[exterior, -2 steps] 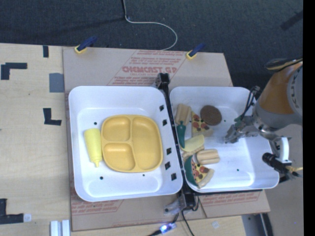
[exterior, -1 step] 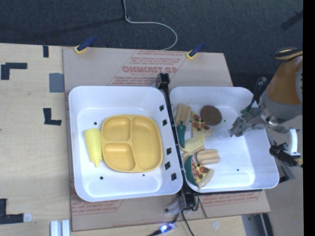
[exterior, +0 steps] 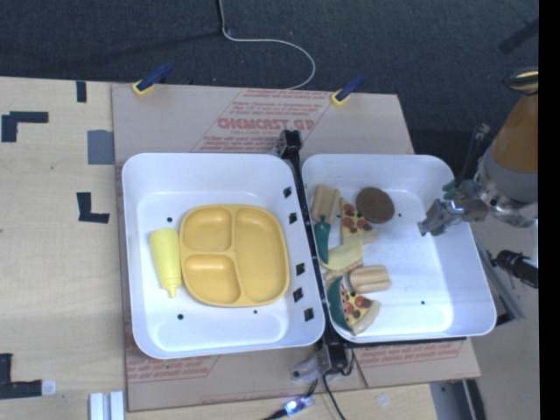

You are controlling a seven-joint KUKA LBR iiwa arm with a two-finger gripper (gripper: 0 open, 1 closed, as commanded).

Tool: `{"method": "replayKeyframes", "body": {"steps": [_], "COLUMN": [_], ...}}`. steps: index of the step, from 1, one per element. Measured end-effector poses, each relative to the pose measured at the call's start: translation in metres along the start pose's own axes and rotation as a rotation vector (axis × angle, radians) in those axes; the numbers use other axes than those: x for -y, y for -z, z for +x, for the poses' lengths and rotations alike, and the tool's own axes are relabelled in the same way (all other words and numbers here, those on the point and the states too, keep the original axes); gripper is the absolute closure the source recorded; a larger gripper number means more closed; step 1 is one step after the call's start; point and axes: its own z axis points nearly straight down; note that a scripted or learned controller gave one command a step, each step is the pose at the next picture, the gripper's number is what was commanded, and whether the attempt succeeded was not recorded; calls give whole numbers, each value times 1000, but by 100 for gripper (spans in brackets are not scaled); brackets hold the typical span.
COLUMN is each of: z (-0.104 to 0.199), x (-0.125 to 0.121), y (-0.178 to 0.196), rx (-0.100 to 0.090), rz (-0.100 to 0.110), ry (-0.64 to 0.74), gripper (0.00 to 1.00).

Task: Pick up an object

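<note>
The right bin (exterior: 437,313) holds several toy foods along its left side: a brown round patty (exterior: 375,204), a tan wooden piece (exterior: 325,203), a pizza slice (exterior: 354,220), a pale yellow block (exterior: 343,255), a bread roll (exterior: 368,278) and a second pizza slice (exterior: 354,307). My gripper (exterior: 435,220) hangs over the right part of this bin, to the right of the patty and apart from every object. Nothing lies between its fingers.
The left bin (exterior: 149,182) carries a yellow divided plate (exterior: 234,254) and a yellow bottle (exterior: 165,259) beside it. Black clips (exterior: 290,143) join the two bins in the middle. Both bins rest on a cardboard sheet (exterior: 254,121). A white cable (exterior: 262,38) trails at the back.
</note>
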Motion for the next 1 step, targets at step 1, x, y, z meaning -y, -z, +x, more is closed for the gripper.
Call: {"method": "replayKeyframes", "body": {"steps": [1], "z": [0], "x": [-1], "y": [43], "rx": [0], "rz": [-1], "ry": [1], "gripper": [100]}}
